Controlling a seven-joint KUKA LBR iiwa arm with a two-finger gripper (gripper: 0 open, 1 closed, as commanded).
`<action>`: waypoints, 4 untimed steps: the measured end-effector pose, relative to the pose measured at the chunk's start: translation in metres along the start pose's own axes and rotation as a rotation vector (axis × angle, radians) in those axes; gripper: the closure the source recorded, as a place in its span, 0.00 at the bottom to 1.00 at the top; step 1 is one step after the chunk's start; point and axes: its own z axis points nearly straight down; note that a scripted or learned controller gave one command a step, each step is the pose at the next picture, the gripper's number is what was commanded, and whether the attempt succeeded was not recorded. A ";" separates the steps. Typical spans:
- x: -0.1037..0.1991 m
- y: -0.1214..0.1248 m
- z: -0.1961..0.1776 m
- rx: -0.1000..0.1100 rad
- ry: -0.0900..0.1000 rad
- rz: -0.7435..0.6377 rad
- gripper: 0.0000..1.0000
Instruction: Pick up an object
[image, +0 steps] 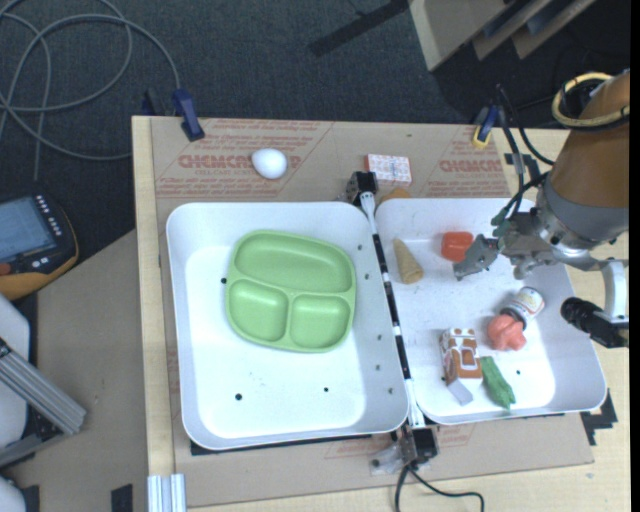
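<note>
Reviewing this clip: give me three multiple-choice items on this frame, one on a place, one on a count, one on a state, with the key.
1. Where is the green divided plate?
A. left bin
B. right bin
C. on the cardboard

2. How many compartments does that plate have?
A. two
B. three
C. five

3. How does the gripper stand to the orange-red object?
A. lifting it high over the left bin
B. low in the right bin, close beside it
C. parked outside both bins

Key: 1 A, the plate lies in the left bin. 2 B, one long section and two smaller ones. 3 B, the gripper sits just right of the object.
</note>
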 end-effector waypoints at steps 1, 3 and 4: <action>-0.055 0.016 0.029 -0.001 -0.003 0.002 0.00; -0.080 0.004 0.105 -0.027 -0.016 0.001 0.00; -0.080 0.005 0.095 -0.030 -0.018 0.002 1.00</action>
